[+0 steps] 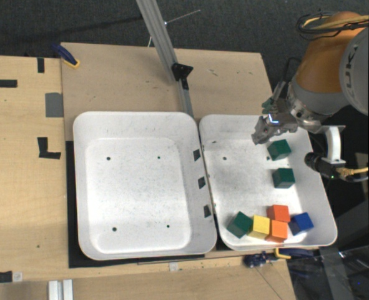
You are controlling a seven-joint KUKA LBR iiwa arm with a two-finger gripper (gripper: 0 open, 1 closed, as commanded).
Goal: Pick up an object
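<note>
Currently | end effector [266, 130] over right white bin [234, 167], beside green cube [278, 149], likely lining up | grip state: cannot tell

I found little to read: only part of some dark lettering, seemingly "KU", on my grey arm [358, 61] near the picture's right edge. Neither the bins nor the blocks bore any legible label, number or sign.
</note>
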